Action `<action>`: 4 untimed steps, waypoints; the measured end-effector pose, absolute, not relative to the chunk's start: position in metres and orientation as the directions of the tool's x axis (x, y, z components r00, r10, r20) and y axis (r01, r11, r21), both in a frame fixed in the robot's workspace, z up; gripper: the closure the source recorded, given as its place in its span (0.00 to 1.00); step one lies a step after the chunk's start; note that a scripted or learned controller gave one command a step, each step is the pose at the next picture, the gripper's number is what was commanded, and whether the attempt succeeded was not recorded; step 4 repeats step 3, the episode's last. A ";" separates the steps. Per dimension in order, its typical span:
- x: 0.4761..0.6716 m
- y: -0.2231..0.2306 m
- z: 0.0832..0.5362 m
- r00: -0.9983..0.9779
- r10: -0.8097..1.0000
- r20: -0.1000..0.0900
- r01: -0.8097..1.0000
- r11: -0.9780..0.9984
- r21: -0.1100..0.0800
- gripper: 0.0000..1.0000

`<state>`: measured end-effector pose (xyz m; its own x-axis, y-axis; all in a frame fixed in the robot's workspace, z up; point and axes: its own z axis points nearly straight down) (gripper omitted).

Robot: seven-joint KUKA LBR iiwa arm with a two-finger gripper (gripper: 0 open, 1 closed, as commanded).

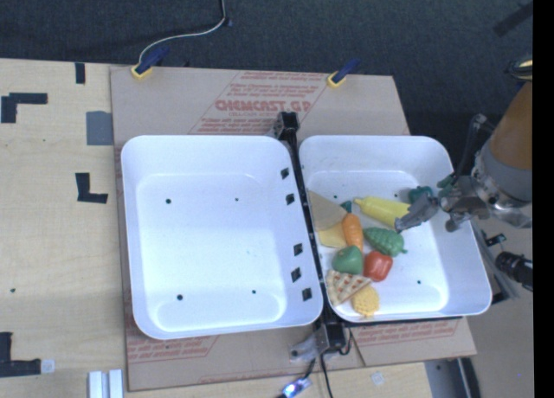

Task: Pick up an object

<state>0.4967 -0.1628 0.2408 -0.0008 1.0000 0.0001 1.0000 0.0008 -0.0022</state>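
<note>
Low over the right bin (433, 156), claw (414, 216) beside yellow corn (381, 208)

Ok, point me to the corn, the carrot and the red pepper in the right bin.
corn (382, 208), camera view, middle of the yellow cob.
carrot (352, 230), camera view, middle of the orange body.
red pepper (377, 265), camera view, centre of the red flesh.

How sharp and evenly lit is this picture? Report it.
Camera view: light is soft and even, with no hard glare on the right bin; the toys cast faint shadows; the end effector and arm look slightly blurred, and small toy details are coarse.
</note>
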 end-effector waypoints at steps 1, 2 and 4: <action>0.480 -0.120 0.109 -0.003 1.000 0.006 1.000 0.003 -0.014 0.00; 0.482 -0.123 0.125 -0.001 1.000 0.002 1.000 0.001 -0.005 1.00; 0.546 -0.040 0.238 -0.013 1.000 0.001 1.000 0.013 0.014 1.00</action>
